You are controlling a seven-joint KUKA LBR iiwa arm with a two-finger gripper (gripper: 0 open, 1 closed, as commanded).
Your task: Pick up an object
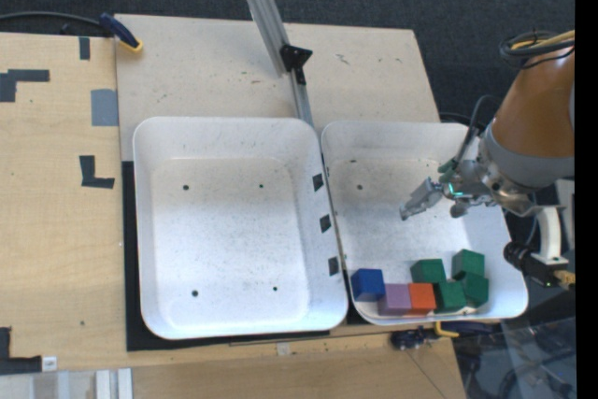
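Several small blocks lie along the near edge of the right bin point(392, 145): a blue block point(368, 283), a purple block point(399, 297), an orange block point(422, 296) and several green blocks point(428, 272) bunched in the near right corner. My gripper point(433, 208) hangs over the middle right of this bin, above and behind the blocks. It is open, with one finger point(417, 202) slanting left. Nothing sits between the fingers.
The left bin point(149, 201) lies beside the right one, their rims meeting at a divider with black clips point(324, 222). A metal rail point(266, 9) runs from the top down to the bins' junction. The arm's orange band point(537, 112) looms at the right.
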